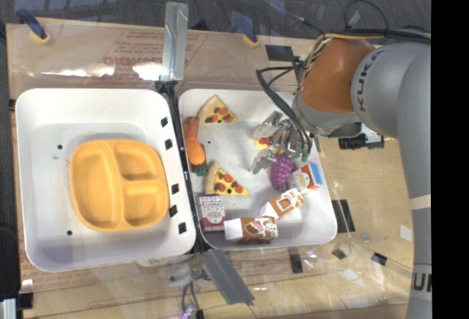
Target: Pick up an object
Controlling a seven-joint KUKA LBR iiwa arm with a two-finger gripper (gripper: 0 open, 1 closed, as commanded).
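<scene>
The arm [381, 90] reaches over the right bin [326, 218], gripper [275, 152] low beside the purple grapes [281, 172], just right of the lower pizza slice [223, 182]. Whether it's wide or pinched, nobody can tell. Best bet: centre over the grapes, clear of the cartons [253, 228].

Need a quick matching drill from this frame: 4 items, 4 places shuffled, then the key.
Items:
1. yellow divided plate
2. carrot
3. purple grapes
4. brown carton

Places:
A. right bin, along its left wall
B. left bin
C. right bin, near its front edge
D. right bin, just under the gripper

Pairs: 1-B, 2-A, 3-D, 4-C
</scene>
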